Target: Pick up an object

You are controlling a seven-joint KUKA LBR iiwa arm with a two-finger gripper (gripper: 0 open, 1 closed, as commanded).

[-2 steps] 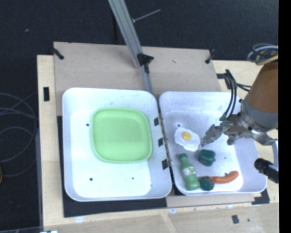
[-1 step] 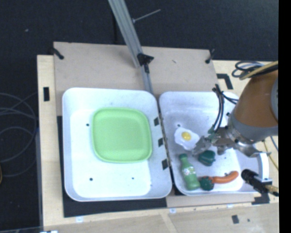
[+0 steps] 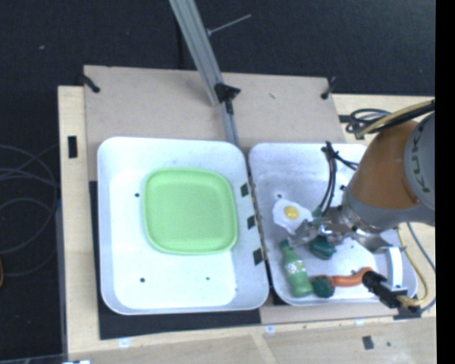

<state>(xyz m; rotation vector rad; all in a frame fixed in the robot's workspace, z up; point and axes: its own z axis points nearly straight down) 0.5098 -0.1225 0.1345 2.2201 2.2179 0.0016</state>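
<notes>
Bench [image 3: 280, 112]: one, tan board, the biggest thing I see. Bins: two, white and shallow, side by side. The left bin [image 3: 117, 279] holds the green plate [image 3: 189, 211], one of them, square with rounded corners, flat. I'm using that plate as my reference for everything else.

The right bin [image 3: 277, 165] sits just view-right of the plate, across the shared bin wall.

Arm [image 3: 387, 180]: one, well to the view-right of the plate, orange band showing. It has partial lettering at the frame edge that reads like "KU", the rest cut off. That's the only writing I can read.

Pole [image 3: 201, 48]: one grey bar, slanting down from above the plate toward the gap between the bins.

The gripper [image 3: 311, 233] is view-right of the plate's lower edge, over the right bin. I can't tell whether it's parted, closed or gripping anything; it's too small and cluttered.

Pickable items: four, all in the right bin, all view-right of the plate.
- Green bottle [image 3: 294, 268]: one, lying down, nearest the plate's lower right corner. Label unreadable.
- Carrot [image 3: 349, 280]: one, orange with a green end, beyond the bottle.
- Egg [image 3: 290, 213]: one, fried, yellow yolk, level with the plate's middle.
- Teal piece [image 3: 322, 247]: one, dark, just beside the gripper. Contact unclear.
</notes>
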